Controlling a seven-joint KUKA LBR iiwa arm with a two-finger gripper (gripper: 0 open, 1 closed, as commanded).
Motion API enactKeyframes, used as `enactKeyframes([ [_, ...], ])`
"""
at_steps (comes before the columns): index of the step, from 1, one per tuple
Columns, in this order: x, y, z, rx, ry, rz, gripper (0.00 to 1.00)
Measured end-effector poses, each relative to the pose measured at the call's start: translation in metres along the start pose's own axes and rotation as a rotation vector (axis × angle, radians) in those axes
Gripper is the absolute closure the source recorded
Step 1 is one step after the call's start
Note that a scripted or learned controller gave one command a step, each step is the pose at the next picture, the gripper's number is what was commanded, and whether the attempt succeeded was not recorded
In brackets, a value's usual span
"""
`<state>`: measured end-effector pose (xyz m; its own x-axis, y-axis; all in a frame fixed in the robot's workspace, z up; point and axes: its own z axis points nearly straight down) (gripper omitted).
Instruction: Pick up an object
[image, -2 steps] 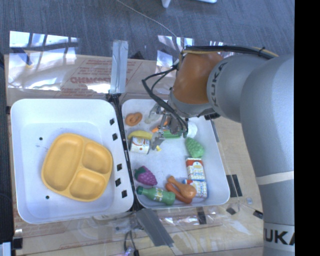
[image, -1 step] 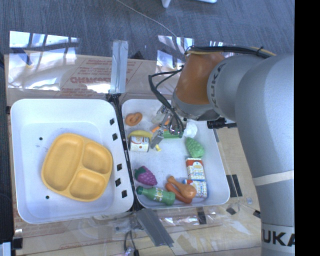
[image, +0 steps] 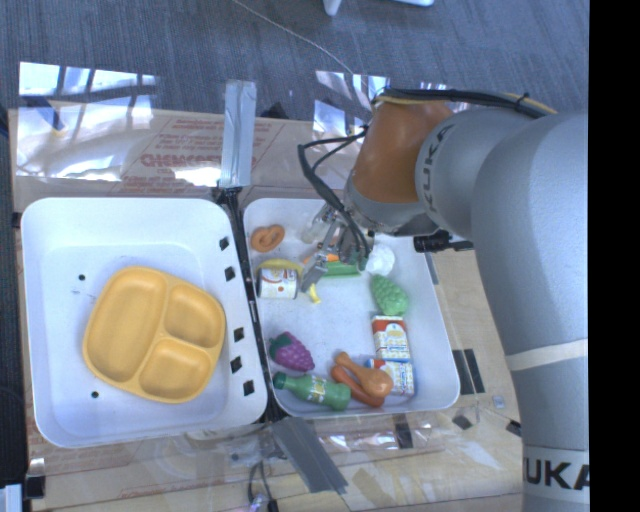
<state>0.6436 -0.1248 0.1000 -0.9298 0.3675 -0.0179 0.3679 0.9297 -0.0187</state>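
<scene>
The grey arm (image: 500, 200) reaches in from the right of the frame, and its gripper (image: 330, 248) hangs low over the upper part of the right bin (image: 440, 330); whether the jaws are spread or pressed together, I cannot tell. Just below it lie a green stick (image: 342, 268) and a yellow-white carton (image: 279, 279). Lower in that bin sit purple grapes (image: 291, 352), a green bottle (image: 313, 391) and a white-red carton (image: 393, 345). A yellow divided tray (image: 152, 332) fills the left bin (image: 50, 240).
</scene>
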Motion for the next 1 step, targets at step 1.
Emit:
enactKeyframes([
  [1, 0.037, 0.0069, 0.0041, -0.012, 0.011, -0.078, 0.0],
])
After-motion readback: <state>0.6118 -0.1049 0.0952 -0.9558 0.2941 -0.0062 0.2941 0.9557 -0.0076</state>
